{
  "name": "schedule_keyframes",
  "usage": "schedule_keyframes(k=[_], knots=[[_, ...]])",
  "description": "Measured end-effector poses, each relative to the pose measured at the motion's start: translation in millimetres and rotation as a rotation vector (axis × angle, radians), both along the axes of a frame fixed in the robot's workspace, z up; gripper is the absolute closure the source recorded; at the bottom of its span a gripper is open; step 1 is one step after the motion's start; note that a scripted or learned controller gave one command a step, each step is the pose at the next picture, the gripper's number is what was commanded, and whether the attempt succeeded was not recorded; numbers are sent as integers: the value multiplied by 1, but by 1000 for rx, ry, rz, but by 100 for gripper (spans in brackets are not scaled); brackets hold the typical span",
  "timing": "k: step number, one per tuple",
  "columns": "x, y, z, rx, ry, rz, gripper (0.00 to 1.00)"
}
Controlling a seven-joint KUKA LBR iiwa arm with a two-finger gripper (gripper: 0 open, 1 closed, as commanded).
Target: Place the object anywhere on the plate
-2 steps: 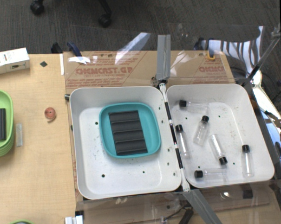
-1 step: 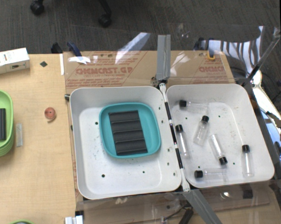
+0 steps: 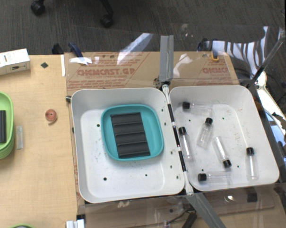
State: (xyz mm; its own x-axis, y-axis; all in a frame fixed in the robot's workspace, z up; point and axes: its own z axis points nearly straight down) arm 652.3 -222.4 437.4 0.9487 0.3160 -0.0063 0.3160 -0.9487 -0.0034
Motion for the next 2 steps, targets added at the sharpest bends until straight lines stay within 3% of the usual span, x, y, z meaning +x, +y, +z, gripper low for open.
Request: schedule_keyframes(k=[1,2], knots=[[-1,0,1,-1,-1,-115,0],[-1,0,1,-1,-1,-119,0]])
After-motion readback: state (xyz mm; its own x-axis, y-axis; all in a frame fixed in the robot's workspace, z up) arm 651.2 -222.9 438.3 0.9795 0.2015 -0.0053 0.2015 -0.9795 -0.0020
